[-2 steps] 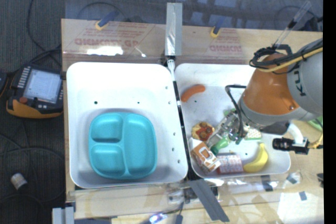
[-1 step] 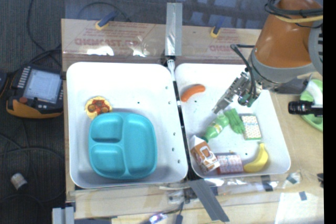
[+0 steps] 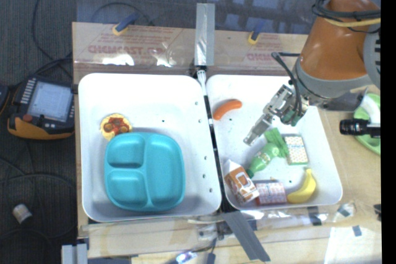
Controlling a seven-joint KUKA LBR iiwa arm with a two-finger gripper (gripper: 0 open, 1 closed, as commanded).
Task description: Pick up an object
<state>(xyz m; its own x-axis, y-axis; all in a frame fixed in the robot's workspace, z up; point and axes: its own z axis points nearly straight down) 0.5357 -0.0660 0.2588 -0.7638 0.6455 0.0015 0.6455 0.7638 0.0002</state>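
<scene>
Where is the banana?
The banana lies in the right bin, at its near right corner, beside a small pink box and below a green bottle.

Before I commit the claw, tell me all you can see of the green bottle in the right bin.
The green bottle looks like glossy plastic, with a wider body and a narrower, lighter green neck. It lies on its side at a slant in the right bin, neck pointing toward the near-left corner. Its upper end sits just below the claw, and contact there is unclear. A small patterned packet lies against its right side. The neck ends near an orange carton.
</scene>
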